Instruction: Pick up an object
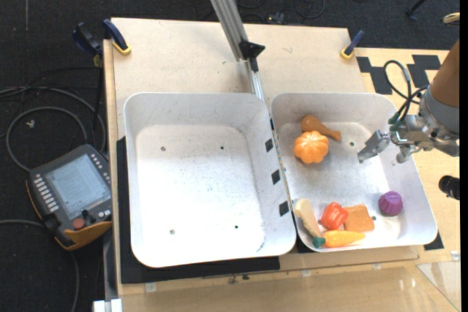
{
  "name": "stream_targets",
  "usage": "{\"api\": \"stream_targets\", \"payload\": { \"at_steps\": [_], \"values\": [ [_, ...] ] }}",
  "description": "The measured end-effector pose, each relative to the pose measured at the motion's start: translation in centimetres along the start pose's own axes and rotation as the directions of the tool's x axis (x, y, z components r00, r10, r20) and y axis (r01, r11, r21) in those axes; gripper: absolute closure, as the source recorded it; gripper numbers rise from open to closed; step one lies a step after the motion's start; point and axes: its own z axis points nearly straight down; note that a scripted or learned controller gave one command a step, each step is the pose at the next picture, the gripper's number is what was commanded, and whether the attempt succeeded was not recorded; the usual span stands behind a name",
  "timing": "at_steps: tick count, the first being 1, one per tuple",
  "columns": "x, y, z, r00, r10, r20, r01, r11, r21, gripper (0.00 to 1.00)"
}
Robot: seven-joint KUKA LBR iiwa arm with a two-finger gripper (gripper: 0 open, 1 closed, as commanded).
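Note:
The right bin (344, 101) holds several toy foods. An orange pumpkin (311, 147) lies near its left wall, with a brown drumstick-shaped piece (320, 127) just behind it. Along the front lie a red pepper (333, 215), an orange block (359, 218), a carrot (342, 237), a beige piece (306, 215) and a purple ball (390, 203). My gripper (387, 149) hangs over the bin's right side, above and behind the purple ball. It stands open with nothing between its fingers (371, 145).
The left bin (133, 117) sits beside the right one, joined at a middle ridge. A slanted metal pole (223, 0) ends at the back of that ridge. A teach pendant (73, 190) lies off the bench's left. Clamps (117, 38) mark the back corners.

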Motion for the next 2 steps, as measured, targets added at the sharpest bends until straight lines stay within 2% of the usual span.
{"api": "stream_targets", "payload": {
  "at_steps": [1,2],
  "values": [
    [0.0,0.1,-0.2,1.0,0.0,0.001,0.0,1.0,-0.004,0.0],
    [-0.5,0.5,5.9,1.0,0.002,0.0,-0.002,1.0,0.001,0.0]
  ]
}}
